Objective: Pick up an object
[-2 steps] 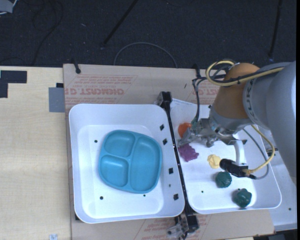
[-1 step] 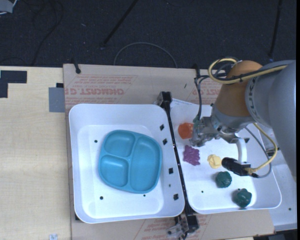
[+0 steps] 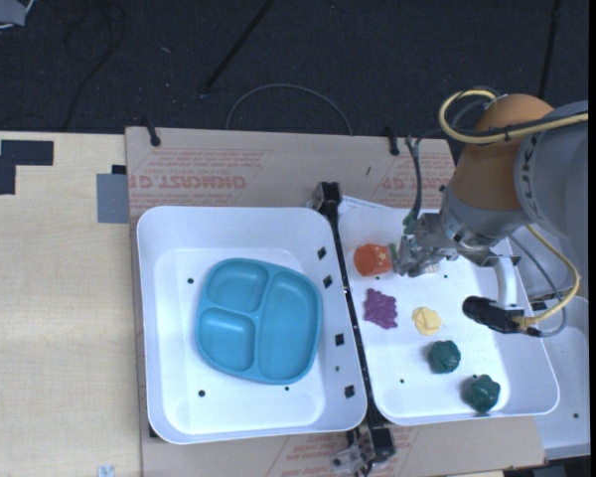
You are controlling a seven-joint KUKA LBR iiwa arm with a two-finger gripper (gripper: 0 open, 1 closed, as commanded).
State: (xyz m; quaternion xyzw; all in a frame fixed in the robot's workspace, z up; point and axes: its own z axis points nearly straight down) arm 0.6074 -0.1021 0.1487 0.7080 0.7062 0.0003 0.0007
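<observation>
Pale wood worktop (image 3: 50, 306) carries two white bins. Left bin (image 3: 169, 237) holds a blue divided plate (image 3: 258, 319), sitting flat. Right bin (image 3: 536, 386) has the grey arm (image 3: 497, 182) reaching in, its gripper (image 3: 414, 256) low at the far end, just beside the orange object (image 3: 372, 258); jaws too dark to read, can't tell their state. Purple piece (image 3: 380, 308) lies near the divider, yellow piece (image 3: 427, 319) beside it, then two dark green lumps, one (image 3: 443, 356) mid-bin and one (image 3: 482, 393) nearer the front edge.

Blue divided plate (image 3: 257, 319), left bin (image 3: 169, 237).
</observation>
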